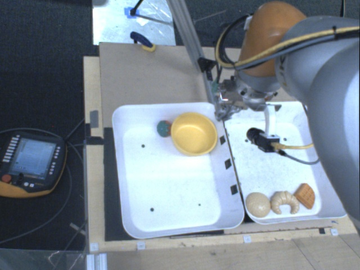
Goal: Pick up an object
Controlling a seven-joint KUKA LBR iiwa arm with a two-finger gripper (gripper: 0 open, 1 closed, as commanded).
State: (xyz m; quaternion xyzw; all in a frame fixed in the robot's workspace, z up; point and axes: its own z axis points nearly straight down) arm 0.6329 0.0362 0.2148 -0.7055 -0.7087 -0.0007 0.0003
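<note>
A yellow bowl [194, 133] stands at the back of the left bin [169, 190], with a small dark green ball [163, 128] touching its left side. Along the front of the right bin [281, 170] lie a round bread roll [257, 203], a croissant [285, 201] and a small orange waffle [305, 195]. My gripper [223, 111] hangs over the back end of the rim between the two bins, just right of the bowl's edge. I see nothing held in it. The wrist hides its tip.
The grey arm with its orange band [270, 32] covers the back right of the right bin. A black connector with a yellow cable [263, 139] hangs off the wrist over that bin. A teach pendant [31, 162] lies on the floor at left.
</note>
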